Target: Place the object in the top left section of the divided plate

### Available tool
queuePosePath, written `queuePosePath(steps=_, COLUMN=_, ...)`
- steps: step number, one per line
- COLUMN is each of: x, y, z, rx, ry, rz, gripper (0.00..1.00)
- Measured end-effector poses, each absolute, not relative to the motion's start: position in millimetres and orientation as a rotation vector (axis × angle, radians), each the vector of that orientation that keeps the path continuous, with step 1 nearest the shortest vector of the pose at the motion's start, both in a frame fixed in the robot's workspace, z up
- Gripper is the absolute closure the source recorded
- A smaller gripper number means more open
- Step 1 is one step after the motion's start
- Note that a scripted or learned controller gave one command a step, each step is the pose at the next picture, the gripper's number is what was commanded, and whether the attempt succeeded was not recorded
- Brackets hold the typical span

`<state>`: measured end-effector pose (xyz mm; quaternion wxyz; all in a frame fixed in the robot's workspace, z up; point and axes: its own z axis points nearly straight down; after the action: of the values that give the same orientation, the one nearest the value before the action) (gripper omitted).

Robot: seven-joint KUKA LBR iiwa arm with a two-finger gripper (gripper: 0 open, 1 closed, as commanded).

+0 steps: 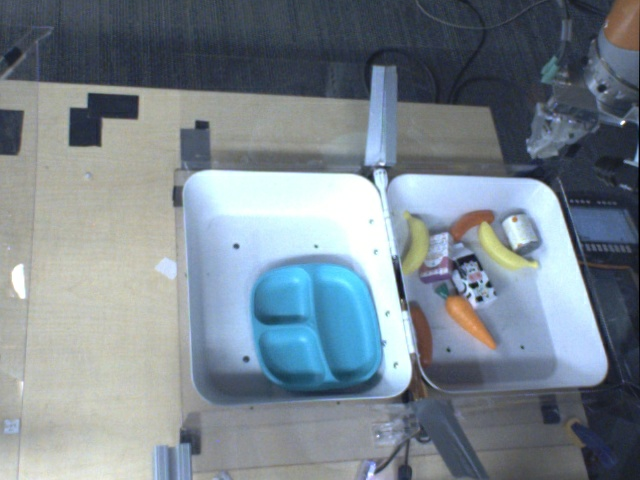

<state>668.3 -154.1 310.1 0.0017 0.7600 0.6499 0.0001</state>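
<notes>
Tool (556, 133) hangs beyond the right bin (560, 363), fingers indistinct.

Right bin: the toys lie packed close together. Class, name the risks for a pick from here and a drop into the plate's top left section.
1. Crowding: the carrot, the small box and the bananas lie close together, so the pincer may nudge or grab a neighbour.
2. The metal can is round and could roll away.
3. The plate has low dividers; a loose drop could land in the wrong section.
</notes>
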Motion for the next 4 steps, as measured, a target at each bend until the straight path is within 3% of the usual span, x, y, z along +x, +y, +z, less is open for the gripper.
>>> queuePosePath(steps=1, x=632.4, y=-159.6, z=191.1, rx=2.500, ry=1.902, rz=0.000, gripper=1.00)
queuePosePath(steps=2, x=584.9, y=-175.5, z=226.4, rx=2.354, ry=2.077, rz=0.002, gripper=1.00)
queuePosePath(steps=3, x=503.0, y=-172.9, z=199.5, rx=2.264, ry=2.177, rz=0.001, gripper=1.00)
queuePosePath(steps=4, x=498.3, y=-194.4, z=195.4, rx=2.326, ry=2.109, rz=0.003, gripper=1.00)
